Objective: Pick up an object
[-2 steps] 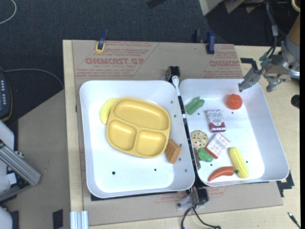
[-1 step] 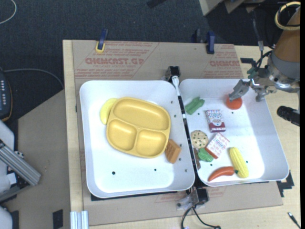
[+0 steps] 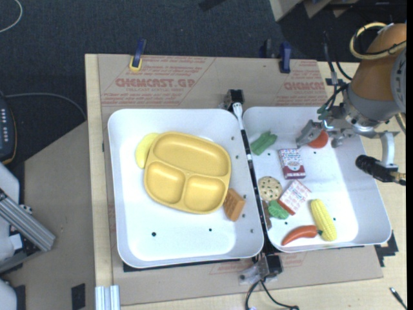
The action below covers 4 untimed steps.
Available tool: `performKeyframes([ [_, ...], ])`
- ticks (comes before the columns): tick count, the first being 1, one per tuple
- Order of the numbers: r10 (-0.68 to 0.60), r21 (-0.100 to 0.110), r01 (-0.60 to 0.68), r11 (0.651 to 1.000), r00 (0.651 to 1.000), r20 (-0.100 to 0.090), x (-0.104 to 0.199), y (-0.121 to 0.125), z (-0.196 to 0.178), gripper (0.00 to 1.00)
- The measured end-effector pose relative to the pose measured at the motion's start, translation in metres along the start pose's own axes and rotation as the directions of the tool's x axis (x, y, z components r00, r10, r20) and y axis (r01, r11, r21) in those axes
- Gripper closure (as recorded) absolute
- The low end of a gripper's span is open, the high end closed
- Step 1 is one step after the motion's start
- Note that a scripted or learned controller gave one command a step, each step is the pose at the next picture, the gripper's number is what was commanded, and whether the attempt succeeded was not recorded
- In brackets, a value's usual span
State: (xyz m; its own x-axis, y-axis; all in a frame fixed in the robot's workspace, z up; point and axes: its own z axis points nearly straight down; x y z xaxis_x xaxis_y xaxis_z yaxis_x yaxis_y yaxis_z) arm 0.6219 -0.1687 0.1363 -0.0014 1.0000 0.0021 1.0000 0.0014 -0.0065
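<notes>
A small red piece (image 3: 319, 140) lay near the right bin's (image 3: 361, 192) far edge, right under the pincer (image 3: 321, 133), apparently the chosen target. Whether it was clenched I couldn't tell. Corn (image 3: 322, 219) and a box (image 3: 292, 163) lay nearer; the yellow tray (image 3: 187, 172) filled the left bin (image 3: 129, 192).

A robotics laboratory test cell. A bench (image 3: 193, 76) topped with a printed protective sheet is fixed by clamps (image 3: 137, 57) along its far edge and stands on dark carpet (image 3: 97, 11). Two shallow white bins (image 3: 122, 173) hold toy food and a yellow divided tray (image 3: 187, 172). Loose cables (image 3: 13, 8), aluminium framing (image 3: 26, 221) and a grey-and-orange industrial arm (image 3: 377, 63) surround the bench.
</notes>
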Motion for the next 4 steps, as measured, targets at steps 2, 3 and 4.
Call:
performKeyframes([
  [2,0.001,-0.018,-0.001,1.0,1.0,0.001,0.001,0.005,0.033,1.0],
  [3,0.0,-0.014,0.0,1.0,1.0,0.004,0.007,0.014,-0.018,1.0],
  [4,0.0,-0.016,0.0,1.0,1.0,0.005,0.003,0.014,-0.083,1.0],
])
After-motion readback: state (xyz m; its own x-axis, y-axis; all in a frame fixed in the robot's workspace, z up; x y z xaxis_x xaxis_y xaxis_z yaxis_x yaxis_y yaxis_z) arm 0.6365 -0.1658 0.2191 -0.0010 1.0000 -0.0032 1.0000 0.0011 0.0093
